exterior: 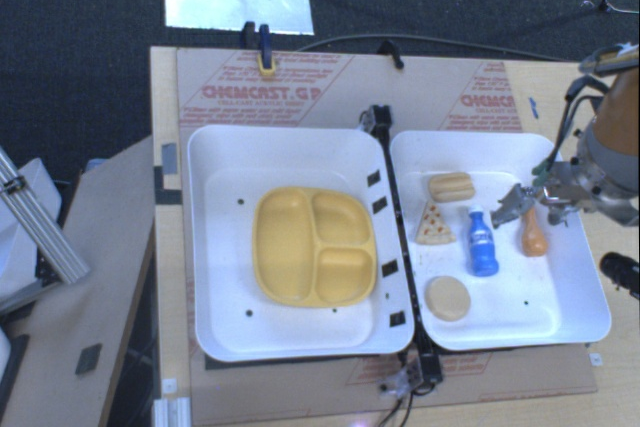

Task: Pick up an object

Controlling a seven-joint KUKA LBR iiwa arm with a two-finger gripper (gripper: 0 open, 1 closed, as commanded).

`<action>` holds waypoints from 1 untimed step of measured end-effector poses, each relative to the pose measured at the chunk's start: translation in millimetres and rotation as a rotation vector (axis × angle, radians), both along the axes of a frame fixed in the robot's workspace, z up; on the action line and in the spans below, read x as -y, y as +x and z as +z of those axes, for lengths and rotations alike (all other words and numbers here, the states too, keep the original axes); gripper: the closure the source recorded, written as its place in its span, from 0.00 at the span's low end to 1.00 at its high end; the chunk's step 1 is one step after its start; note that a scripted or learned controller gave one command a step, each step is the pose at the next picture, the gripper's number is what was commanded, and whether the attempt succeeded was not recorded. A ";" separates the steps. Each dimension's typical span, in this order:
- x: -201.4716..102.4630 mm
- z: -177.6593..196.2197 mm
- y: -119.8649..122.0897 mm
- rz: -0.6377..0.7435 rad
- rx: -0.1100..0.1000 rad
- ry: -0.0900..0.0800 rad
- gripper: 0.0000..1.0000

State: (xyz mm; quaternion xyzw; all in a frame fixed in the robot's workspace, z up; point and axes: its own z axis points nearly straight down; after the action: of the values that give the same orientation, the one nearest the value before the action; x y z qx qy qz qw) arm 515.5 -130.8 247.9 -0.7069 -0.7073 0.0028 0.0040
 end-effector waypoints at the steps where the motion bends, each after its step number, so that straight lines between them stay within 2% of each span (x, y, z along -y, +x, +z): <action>1: -0.3 5.6 2.3 0.003 0.011 -0.002 0.00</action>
State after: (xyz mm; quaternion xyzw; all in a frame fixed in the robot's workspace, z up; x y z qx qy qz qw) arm 517.8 -130.6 253.4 -0.7059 -0.7084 -0.0005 -0.0008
